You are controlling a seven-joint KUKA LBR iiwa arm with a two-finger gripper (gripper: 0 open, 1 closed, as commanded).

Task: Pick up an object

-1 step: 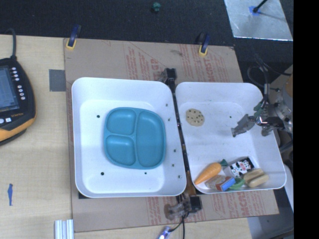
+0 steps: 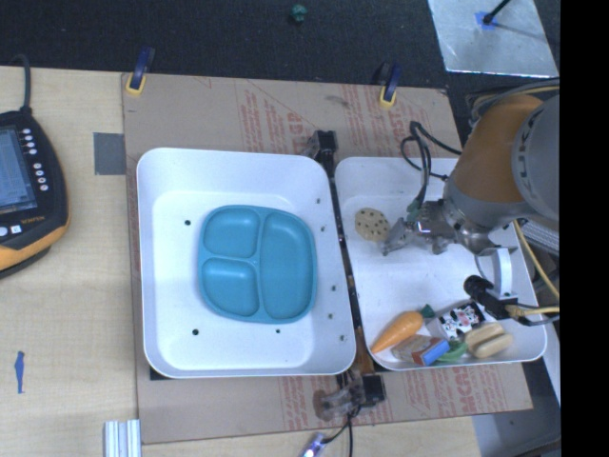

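Note:
My gripper (image 2: 403, 237) hangs low over the upper middle of the right bin (image 2: 381, 174), just right of a round tan cookie with dark chips (image 2: 370, 223). Nothing can be seen held in it. An orange carrot (image 2: 398, 329) lies along the bin's lower left. Beside the carrot, in the lower right corner, is a heap of small toys: a blue piece (image 2: 435, 352), a white piece with dark spots (image 2: 460, 319) and a tan bun-shaped item (image 2: 488, 341). The grey arm with its orange band (image 2: 500, 150) reaches in from the right.
The left bin (image 2: 162, 174) holds a blue divided plate (image 2: 257, 262) at its middle. A black and orange teach pendant (image 2: 24, 193) lies on the bench at far left. Clamps (image 2: 140, 69) (image 2: 387, 82) pin the cardboard at the back.

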